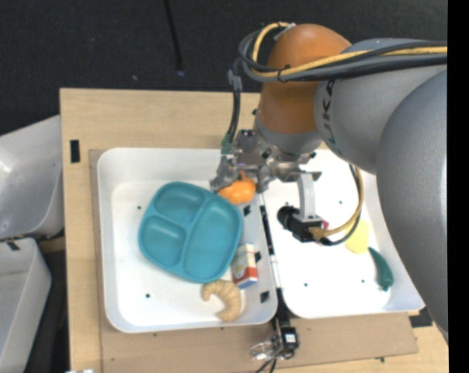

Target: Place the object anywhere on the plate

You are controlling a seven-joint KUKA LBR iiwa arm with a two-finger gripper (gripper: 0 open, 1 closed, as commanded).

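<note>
**Over the plate's upper right rim: tool with orange object**

Above the left bin (110,231), the tool (238,179) stood at the upper right edge of the blue plate (189,231), close to the divider between the bins. Its fingers were closed on the orange object (237,192), which sat between them just over the plate's rim. That object was small, rounded and uniformly orange.

The plate had three compartments, all bare. It lay tilted in the bin, with open white floor to its left and below it.

Item count, left bin: one plate, one tan croissant-shaped piece (225,298) near the lower edge, one small white carton (246,267) touching the plate's lower right edge. Right bin (328,286): one yellow item (360,238), one teal item (381,269), both near the right wall.

Both bins rested on the wooden table (79,123).
</note>
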